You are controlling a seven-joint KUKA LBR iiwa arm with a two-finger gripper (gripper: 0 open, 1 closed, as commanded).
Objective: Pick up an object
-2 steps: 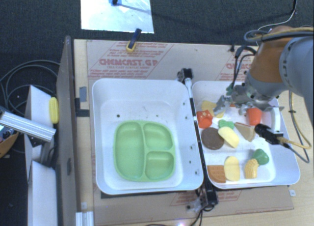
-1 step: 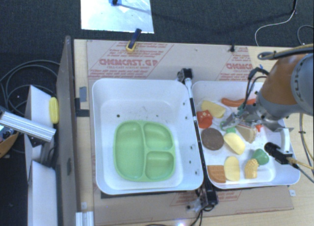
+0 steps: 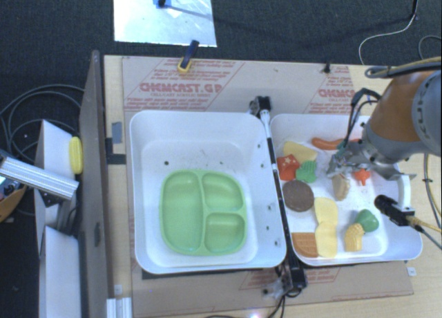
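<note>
Left bin (image 3: 148,192): one green divided tray (image 3: 203,211), lower centre of frame. Right bin (image 3: 407,240): toy foods, including a brown disc (image 3: 298,196), yellow pieces (image 3: 325,211), an orange sausage shape (image 3: 323,143) and a green piece (image 3: 368,220). Gripper (image 3: 343,165): low over the right bin's upper middle, just above a tan piece (image 3: 340,186); finger state cannot be told.

toy food pieces (image 3: 324,211) scattered flat in right bin (image 3: 400,244), tan piece (image 3: 340,186) beneath pincer (image 3: 340,166)
</note>
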